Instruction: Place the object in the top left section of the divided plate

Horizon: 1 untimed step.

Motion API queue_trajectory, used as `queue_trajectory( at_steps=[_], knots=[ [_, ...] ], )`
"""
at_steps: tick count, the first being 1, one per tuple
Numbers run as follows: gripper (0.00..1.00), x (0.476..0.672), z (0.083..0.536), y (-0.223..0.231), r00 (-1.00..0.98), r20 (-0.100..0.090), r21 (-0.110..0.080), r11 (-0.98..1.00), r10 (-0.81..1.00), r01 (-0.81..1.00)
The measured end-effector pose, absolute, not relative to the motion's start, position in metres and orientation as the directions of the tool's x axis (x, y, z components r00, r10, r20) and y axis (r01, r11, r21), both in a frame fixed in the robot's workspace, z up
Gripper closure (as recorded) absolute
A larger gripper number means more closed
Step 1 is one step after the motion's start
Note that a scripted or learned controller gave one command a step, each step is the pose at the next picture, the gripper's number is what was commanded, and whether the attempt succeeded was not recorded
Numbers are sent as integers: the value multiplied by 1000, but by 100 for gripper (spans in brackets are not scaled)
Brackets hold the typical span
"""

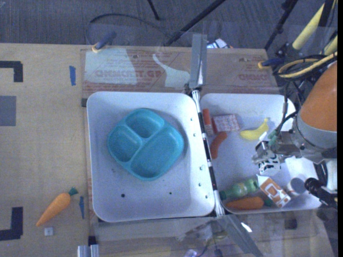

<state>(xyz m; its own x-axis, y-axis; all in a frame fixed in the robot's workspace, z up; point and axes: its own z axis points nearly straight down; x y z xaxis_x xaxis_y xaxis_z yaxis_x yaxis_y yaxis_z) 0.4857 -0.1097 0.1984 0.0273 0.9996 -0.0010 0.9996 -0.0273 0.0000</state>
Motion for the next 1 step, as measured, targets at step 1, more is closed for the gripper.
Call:
queue_trajectory(
  at_steps=[1],
  knots=[
    [100, 538, 212, -53, -238, 0, 0, 238, 971, 971]
  ],
)
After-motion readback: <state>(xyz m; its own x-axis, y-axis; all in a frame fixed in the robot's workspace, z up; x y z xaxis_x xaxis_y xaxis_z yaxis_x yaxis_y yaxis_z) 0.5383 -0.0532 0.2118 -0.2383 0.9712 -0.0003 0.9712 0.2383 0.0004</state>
